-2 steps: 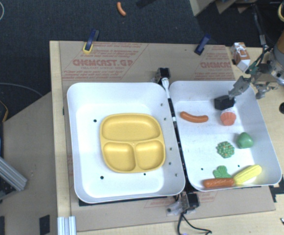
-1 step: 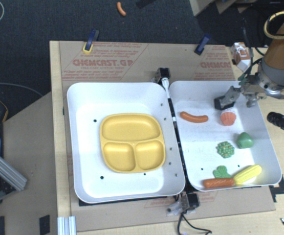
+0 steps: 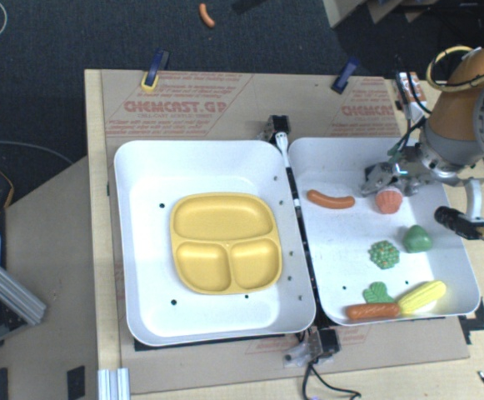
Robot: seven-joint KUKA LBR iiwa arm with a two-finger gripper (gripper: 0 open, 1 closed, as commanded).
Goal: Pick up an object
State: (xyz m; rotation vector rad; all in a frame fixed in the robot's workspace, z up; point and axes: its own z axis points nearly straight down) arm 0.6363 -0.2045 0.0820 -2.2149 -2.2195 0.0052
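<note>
Camera view: dark carpet surrounds a bench [image 3: 225,98] bearing two white bins. Gripper [image 3: 389,179], over the right bin [image 3: 341,248], hangs just above a pink-red toy [image 3: 389,201]; its finger spread cannot be told. Sausage [image 3: 331,198] lies to its left.

— What colours do you see in your left bin [image 3: 142,223]?

— White bin, plain yellow tray [image 3: 225,242].

— And your right bin [image 3: 341,248]?

— White too. You have an orange sausage [image 3: 331,199], a pinkish-red fruit [image 3: 389,201], a green ball [image 3: 417,239], knobbly green broccoli [image 3: 384,254], yellow corn [image 3: 421,297], another orange sausage [image 3: 372,311], and a bright green piece [image 3: 376,292].

— The arm [image 3: 462,111]?

— Grey, with an orange band.
</note>
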